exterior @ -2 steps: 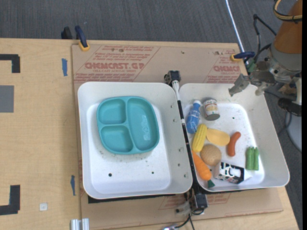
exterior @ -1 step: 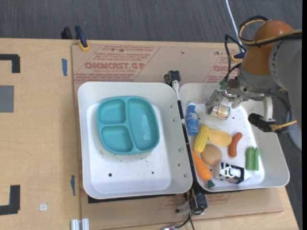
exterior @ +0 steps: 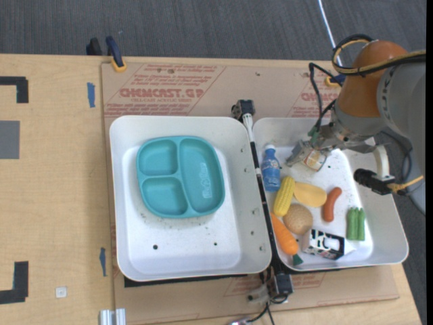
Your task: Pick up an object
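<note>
The end effector sits low in the right bin w/ a small tan thing right under it. Can't tell if it pinches it. Corn, carrot etc lie loose nearby. Lift not done yet, I think

Teal divided plate in left bin.

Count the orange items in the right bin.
2: a carrot at the right bin's lower left, and a sausage right of the yellow piece. Others may be hidden under the arm.
</note>
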### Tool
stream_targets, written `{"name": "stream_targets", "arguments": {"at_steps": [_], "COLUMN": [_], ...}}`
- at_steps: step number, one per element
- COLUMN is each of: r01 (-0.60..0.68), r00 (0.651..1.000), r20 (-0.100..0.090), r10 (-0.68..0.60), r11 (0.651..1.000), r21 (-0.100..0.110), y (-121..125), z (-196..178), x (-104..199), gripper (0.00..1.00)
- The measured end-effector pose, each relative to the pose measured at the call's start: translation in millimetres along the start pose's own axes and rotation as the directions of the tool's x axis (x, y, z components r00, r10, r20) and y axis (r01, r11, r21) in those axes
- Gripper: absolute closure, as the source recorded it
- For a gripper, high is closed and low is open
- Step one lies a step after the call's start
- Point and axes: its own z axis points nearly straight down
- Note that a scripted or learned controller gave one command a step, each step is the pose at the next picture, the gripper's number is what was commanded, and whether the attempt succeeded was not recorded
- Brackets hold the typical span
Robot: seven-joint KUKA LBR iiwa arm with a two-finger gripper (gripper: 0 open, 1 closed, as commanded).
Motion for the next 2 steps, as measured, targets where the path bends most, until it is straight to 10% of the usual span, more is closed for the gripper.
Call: {"name": "stream_targets", "arguments": {"at_steps": [1, 2], "r01": [0.000, -0.159], "r00": [1.000, 0.987], "r20": [0.003, 0.002], "r10": [0.000, 0.159], "r11": [1.000, 0.987], "r21": [-0.008, -0.004], "y": [2, 2], "z": [-13, -116], "x": [-1, 23], "gripper": [1.00, 1.00]}}
